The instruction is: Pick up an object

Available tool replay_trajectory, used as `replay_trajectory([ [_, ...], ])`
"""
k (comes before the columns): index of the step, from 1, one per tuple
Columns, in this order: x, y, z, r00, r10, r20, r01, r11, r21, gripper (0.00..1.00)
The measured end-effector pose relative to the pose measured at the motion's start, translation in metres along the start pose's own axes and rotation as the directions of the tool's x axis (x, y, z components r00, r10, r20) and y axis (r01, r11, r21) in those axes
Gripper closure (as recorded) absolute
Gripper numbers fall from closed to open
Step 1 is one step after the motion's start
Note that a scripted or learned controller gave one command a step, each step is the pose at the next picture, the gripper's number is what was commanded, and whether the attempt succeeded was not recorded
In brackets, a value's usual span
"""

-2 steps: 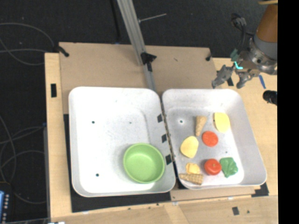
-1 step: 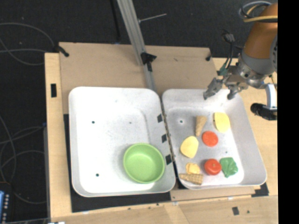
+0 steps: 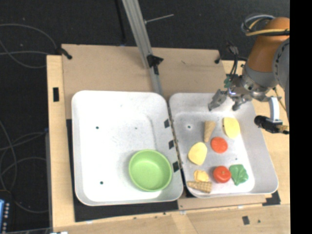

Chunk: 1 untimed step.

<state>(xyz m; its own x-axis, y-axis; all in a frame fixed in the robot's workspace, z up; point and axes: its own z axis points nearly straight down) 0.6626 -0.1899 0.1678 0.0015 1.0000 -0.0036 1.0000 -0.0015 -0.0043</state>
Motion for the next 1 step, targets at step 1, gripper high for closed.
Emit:
replay_trajectory([
  [1,-0.0017,0.0037,0.0622,1.000,-0.003,-0.001,0.003,1.000,0.001,0.00],
])
